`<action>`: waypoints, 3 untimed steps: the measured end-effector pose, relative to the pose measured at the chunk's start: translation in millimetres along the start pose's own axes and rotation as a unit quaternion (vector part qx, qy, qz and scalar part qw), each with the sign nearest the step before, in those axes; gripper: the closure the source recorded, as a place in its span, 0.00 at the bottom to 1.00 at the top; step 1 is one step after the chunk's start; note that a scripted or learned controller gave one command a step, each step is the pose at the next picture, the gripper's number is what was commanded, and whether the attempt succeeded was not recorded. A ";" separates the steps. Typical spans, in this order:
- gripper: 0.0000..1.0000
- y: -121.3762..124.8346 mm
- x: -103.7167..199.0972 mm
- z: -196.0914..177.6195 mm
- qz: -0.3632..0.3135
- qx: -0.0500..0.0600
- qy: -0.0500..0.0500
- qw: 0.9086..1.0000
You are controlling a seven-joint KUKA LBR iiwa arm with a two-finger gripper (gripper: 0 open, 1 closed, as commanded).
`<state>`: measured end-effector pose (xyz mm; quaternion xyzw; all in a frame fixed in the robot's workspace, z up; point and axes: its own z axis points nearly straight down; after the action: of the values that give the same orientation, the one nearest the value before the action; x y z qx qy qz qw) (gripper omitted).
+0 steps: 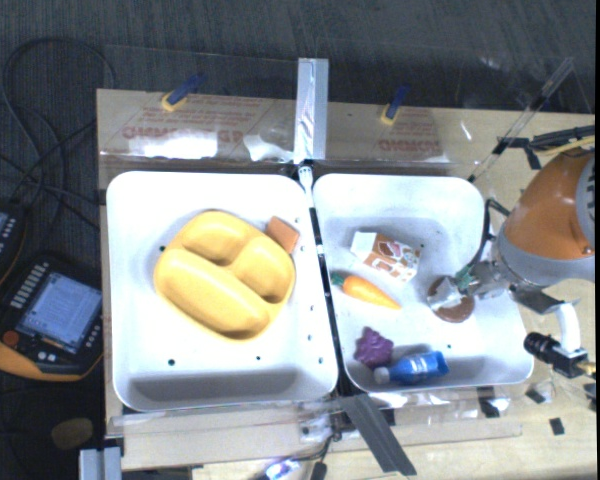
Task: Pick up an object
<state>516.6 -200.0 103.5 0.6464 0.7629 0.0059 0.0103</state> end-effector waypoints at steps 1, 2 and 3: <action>1.00 -9.7 133.5 -80.5 0.079 0.013 0.003 0.997; 0.00 -9.8 133.3 -80.5 0.079 0.014 0.004 0.997; 1.00 -9.3 134.0 -88.4 0.078 0.015 0.004 0.997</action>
<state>483.3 -69.0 190.6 0.7041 0.7101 -0.0021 -0.0030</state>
